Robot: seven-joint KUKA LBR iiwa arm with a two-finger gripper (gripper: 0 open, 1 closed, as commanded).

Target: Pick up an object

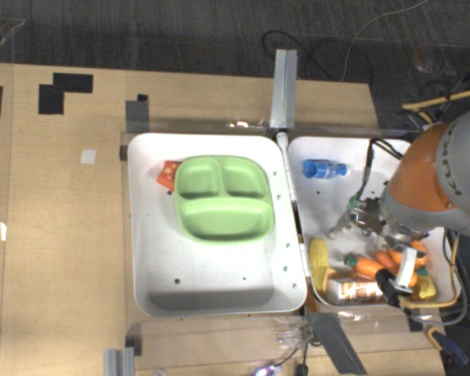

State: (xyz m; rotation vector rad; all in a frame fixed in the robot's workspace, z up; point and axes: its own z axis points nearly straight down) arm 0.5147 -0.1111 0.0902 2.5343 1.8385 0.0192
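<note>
From my seat, nearest the camera in the right bin (452, 284) I see a heap: a corn cob (319, 262), a bottle lying flat (356, 291), carrots (374, 265). The claw (359, 216) hangs just above that heap (whether it is open or closed I cannot tell). Farther back lies a blue bottle (324, 168). In the left bin (153, 249) sits a green divided plate (222, 197), a red-orange piece (168, 175) at its far-left corner.

green divided tray (222, 197), left bin (153, 272), perhaps an orange card (168, 175)
</note>
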